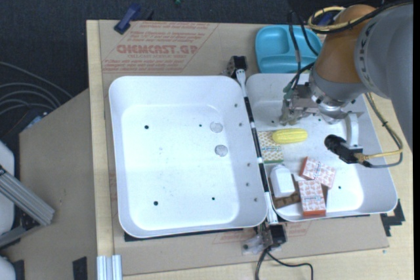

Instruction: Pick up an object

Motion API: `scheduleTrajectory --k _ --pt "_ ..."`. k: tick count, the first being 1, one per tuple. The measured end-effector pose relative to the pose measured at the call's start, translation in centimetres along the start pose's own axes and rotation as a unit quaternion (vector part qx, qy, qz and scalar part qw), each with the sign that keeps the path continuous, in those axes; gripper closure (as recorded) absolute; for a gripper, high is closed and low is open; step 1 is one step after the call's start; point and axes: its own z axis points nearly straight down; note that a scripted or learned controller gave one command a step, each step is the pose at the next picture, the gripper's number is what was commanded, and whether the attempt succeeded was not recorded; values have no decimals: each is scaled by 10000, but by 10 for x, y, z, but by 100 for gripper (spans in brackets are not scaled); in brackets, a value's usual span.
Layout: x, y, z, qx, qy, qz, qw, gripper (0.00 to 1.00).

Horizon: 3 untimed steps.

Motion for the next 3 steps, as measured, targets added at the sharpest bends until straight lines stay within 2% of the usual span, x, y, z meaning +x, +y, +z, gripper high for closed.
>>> scheduleTrajectory --k 1,2,3 --pt "0 0 0 2 0 0 10000 0" --pt "-11 -29 -84 -8 -9 -1 10000 0" --pt "-2 -15 20 10 -2 -4 10000 0"
